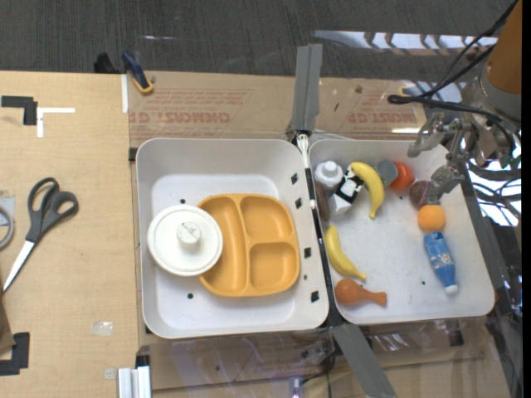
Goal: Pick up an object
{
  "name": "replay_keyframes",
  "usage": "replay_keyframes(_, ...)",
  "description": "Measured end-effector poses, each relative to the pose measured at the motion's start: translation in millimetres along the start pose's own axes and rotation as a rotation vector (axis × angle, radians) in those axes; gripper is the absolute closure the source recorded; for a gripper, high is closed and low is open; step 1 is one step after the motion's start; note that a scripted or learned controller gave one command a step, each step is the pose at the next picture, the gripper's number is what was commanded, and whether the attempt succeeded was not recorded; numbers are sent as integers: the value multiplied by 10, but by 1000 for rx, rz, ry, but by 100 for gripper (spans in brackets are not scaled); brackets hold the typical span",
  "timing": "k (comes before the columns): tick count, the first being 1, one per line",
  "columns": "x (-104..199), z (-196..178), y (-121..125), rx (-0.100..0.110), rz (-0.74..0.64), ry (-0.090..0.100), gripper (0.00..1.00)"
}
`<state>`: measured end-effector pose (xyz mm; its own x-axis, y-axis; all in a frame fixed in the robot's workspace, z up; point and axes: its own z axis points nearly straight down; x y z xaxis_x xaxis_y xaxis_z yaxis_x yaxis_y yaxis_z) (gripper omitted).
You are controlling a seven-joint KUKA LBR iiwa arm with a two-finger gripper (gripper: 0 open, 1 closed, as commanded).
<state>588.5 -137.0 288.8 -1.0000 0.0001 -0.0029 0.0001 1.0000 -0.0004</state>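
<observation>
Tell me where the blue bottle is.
The blue bottle lies in the right bin, near its right wall, just below the orange ball.

A light wood bench (66, 222) fills the left side. A pair of scissors (37, 218) lies on it, near the left edge. Brown cardboard (216, 106) lies flat behind the bins. Past that, the floor (207, 15) is dark grey. A blue clip (137, 71) sits at the cardboard's corner.
</observation>
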Motion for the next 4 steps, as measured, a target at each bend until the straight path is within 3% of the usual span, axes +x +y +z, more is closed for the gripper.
replay_keyframes(1, 317, 1749, -270, 0, 42, 0, 0)
replay_keyframes(2, 270, 1950, -631, 1, 16, -3, 0)
replay_keyframes(3, 248, 1843, -619, 3, 11, -8, 100)
replay_keyframes(4, 169, 636, -811, 1, 43, -3, 100)
